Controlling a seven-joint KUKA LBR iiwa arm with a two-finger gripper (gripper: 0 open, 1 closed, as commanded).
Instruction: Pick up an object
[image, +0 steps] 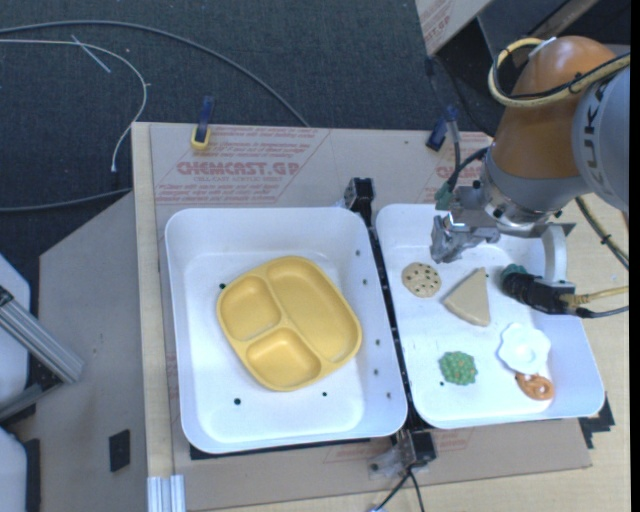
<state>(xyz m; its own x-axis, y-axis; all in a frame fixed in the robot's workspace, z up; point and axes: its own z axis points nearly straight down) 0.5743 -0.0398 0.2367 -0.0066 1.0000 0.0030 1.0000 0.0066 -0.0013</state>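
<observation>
My gripper hangs over the far part of the right bin, just above and to the right of a round chocolate-chip cookie. A tan wedge-shaped piece lies right of the cookie, below the gripper. Nearer the front lie a green broccoli floret, a white fried egg and a small orange pretzel-like ring. Nothing shows between the gripper's tips.
The left bin holds a yellow tray with three compartments. Blue clamps grip the cardboard base at its far edge. Cables run over the dark floor at the upper left.
</observation>
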